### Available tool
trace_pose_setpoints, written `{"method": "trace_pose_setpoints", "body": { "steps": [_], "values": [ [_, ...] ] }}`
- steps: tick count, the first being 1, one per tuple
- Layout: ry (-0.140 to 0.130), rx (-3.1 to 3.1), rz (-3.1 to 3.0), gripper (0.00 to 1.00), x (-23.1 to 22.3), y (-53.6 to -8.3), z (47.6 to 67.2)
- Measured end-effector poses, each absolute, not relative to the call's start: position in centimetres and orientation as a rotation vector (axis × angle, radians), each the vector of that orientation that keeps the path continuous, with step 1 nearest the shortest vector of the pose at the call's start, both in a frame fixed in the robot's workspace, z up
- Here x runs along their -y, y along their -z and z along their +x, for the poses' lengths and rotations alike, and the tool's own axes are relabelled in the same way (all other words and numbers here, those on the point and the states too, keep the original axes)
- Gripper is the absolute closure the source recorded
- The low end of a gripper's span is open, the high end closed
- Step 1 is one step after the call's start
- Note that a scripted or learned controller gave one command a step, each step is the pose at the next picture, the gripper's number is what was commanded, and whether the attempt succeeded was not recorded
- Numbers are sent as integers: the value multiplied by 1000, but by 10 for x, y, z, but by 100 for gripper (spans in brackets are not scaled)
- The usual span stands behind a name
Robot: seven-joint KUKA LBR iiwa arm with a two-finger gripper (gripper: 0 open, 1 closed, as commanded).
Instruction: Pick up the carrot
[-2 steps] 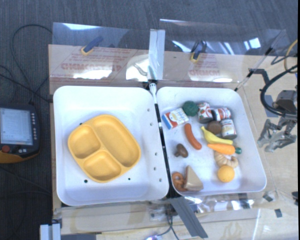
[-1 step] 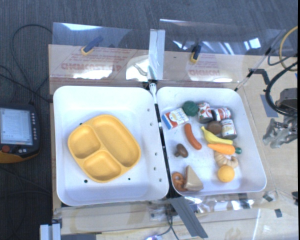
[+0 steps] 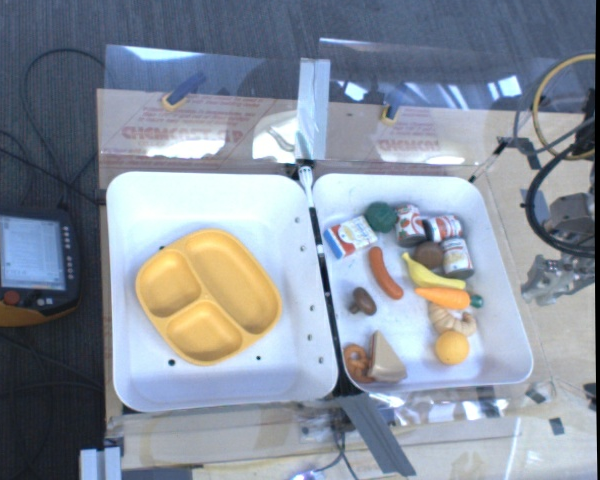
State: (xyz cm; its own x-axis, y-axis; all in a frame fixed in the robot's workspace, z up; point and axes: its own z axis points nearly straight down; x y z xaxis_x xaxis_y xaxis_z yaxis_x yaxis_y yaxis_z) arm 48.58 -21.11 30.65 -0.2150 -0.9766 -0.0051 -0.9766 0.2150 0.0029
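The carrot [image 3: 442,295] is orange with a small green tip pointing right. It lies flat in the right bin [image 3: 500,268], just below a yellow banana [image 3: 427,272] and above a beige ridged item [image 3: 448,319]. My gripper [image 3: 557,277] hangs outside the right bin, over the bench to the right of the bin's rim, level with the carrot and roughly a hand's width from it. Nothing is seen held in it.
The right bin also holds a red sausage [image 3: 385,272], small cans [image 3: 443,230], a green item [image 3: 381,216], a milk carton [image 3: 350,236], an orange [image 3: 451,348], a sandwich wedge [image 3: 384,360] and a pretzel [image 3: 357,357]. In the left bin [image 3: 130,368] sits a yellow divided plate [image 3: 207,295]. Cables loop at the right.
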Motion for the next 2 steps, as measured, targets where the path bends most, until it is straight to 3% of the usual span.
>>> {"method": "trace_pose_setpoints", "body": {
  "steps": [1,2],
  "values": [
    [-10,-1920,-2481,100,184,-308,499],
    [-9,-1794,-2575,100,176,-314,486]
  ]
}}
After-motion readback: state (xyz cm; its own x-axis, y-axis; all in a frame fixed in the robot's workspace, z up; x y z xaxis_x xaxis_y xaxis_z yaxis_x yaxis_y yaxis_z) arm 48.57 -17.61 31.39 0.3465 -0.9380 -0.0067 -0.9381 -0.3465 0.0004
